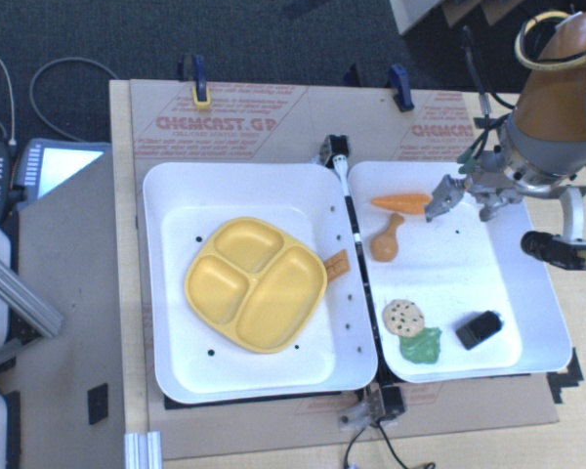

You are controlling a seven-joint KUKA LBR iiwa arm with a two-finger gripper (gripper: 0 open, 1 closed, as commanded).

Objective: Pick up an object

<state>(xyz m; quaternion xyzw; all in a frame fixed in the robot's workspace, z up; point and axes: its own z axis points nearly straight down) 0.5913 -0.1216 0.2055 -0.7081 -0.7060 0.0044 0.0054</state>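
Gripper [466, 201] hovers with fingers spread wide, holding nothing, over the right bin [527, 291]. Just left of it lies the carrot [400, 202], slim, orange, tapering leftward.

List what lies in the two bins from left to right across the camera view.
Yellow divided plate → small brown piece → drumstick → carrot → black block. The cookie and green leaf are left out: their spans overlap the drumstick and carrot.
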